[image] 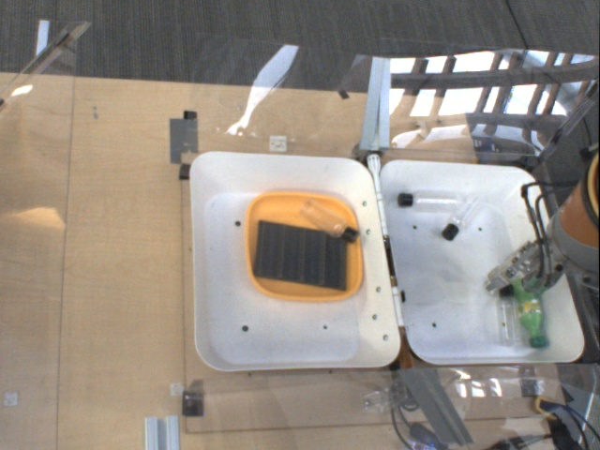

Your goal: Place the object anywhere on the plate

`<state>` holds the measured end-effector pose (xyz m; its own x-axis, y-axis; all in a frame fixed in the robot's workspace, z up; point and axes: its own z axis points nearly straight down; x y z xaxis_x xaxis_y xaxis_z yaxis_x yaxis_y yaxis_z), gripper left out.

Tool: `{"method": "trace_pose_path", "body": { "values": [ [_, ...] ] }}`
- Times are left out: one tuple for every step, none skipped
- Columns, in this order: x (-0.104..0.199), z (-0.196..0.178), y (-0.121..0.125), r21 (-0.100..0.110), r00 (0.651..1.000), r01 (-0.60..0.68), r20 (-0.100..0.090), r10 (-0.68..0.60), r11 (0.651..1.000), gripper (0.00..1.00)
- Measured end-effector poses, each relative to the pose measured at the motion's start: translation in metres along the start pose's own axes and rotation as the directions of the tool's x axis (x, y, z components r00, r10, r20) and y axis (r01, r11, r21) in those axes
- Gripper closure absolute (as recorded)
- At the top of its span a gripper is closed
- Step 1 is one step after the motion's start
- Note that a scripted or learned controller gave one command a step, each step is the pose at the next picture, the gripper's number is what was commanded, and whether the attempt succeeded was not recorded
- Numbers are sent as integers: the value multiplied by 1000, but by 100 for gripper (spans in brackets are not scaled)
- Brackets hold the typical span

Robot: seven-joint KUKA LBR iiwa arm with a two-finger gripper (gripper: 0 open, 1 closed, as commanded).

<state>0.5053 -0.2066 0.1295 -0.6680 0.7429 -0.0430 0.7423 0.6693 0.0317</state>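
Gripper (511,277), jaw state unclear, hangs just above green bottle (532,322) in right bin (469,336).

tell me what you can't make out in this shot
- Gripper, camera view: small and cluttered with cables, so whether it is open or shut can't be read.
- Green object in the right bin: too small to identify; contact with the gripper is unclear.
- Clear tubes with black caps: see-through against white, outlines faint.
- Orange plate: its middle is covered by the dark ridged slab.
- Arm: cut off by the right edge.
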Motion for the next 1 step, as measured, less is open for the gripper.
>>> {"method": "trace_pose_path", "body": {
  "values": [
    [8,34,-9,15,993,114,-23,-114,993,100]
  ]
}}
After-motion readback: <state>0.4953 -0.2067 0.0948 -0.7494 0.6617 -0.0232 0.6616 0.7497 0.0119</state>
